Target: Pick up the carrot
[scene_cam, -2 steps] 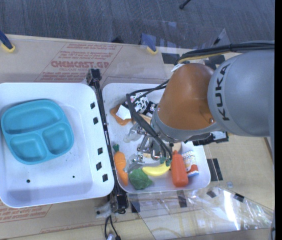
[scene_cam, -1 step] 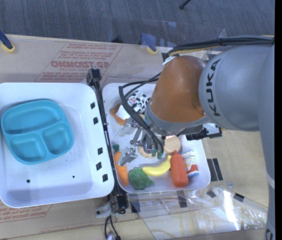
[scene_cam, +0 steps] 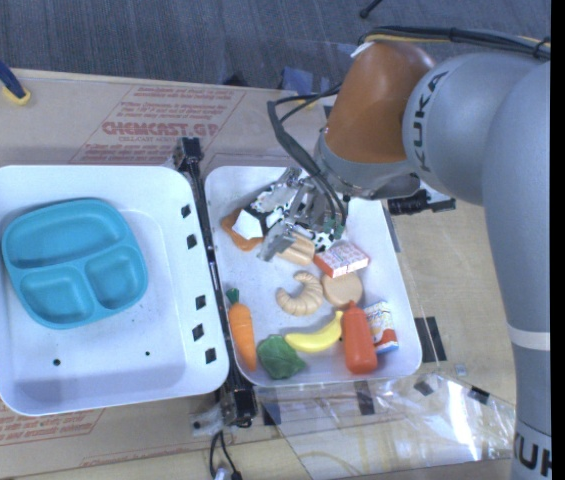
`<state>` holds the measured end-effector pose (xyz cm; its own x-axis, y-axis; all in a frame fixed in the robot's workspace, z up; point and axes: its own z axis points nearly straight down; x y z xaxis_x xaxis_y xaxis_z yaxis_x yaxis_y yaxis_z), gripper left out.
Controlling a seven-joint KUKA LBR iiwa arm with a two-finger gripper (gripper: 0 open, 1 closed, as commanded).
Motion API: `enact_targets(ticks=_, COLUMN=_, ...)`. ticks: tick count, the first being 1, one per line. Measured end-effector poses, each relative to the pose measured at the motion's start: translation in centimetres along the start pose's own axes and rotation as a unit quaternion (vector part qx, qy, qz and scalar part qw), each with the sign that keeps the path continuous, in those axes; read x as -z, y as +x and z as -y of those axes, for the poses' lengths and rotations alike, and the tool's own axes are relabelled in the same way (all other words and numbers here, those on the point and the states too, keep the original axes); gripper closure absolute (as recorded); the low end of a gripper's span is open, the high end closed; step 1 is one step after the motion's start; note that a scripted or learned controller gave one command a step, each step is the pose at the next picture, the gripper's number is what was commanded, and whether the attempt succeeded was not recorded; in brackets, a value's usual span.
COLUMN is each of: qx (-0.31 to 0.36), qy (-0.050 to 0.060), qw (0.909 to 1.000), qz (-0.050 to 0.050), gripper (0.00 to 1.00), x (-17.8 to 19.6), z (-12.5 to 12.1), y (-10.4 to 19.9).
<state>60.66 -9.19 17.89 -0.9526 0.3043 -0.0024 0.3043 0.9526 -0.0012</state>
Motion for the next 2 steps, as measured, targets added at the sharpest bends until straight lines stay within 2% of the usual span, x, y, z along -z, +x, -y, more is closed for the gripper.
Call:
enact_targets(ticks=1, qx=-0.007, qy=0.0, qw=1.0, qz=-0.002, gripper=0.0, x=-8.8, z=1.4, y=4.6)
enact_targets(ticks=2, qx=-0.135, qy=-0.002, qw=0.9909, qz=0.005, gripper=0.0, x=-8.4, z=3.8, y=6.6)
